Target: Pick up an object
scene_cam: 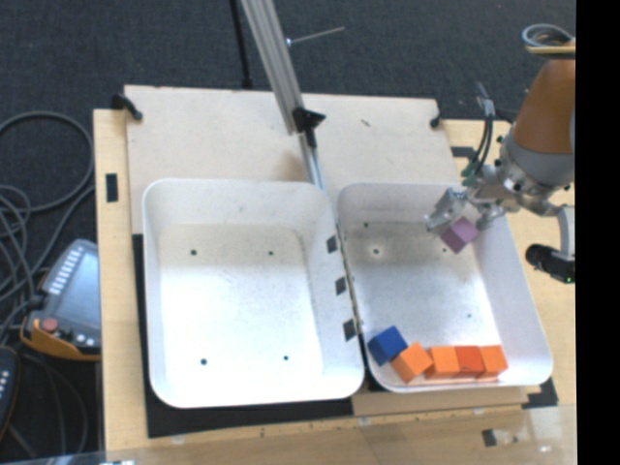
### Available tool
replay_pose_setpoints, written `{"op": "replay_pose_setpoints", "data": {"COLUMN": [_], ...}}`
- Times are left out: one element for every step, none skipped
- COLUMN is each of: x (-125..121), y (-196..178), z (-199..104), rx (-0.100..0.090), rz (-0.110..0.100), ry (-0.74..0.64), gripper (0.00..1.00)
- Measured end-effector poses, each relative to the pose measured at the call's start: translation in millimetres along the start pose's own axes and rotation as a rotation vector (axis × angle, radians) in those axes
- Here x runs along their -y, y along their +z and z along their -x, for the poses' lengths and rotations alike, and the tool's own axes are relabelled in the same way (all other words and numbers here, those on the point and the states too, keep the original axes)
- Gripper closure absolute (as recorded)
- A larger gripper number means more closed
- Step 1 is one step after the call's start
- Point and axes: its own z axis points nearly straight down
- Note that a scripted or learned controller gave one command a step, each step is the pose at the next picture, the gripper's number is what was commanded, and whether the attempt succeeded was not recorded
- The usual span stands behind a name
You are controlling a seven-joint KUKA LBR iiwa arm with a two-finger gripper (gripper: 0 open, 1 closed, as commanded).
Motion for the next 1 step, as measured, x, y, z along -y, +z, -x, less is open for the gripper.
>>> {"op": "replay_pose_setpoints", "data": {"x": [58.3], "y": [84.9], "z": [31.3], "rx": [-0.002], "rz": [-0.009], "ry": [0.009], "gripper": [0.00]}}
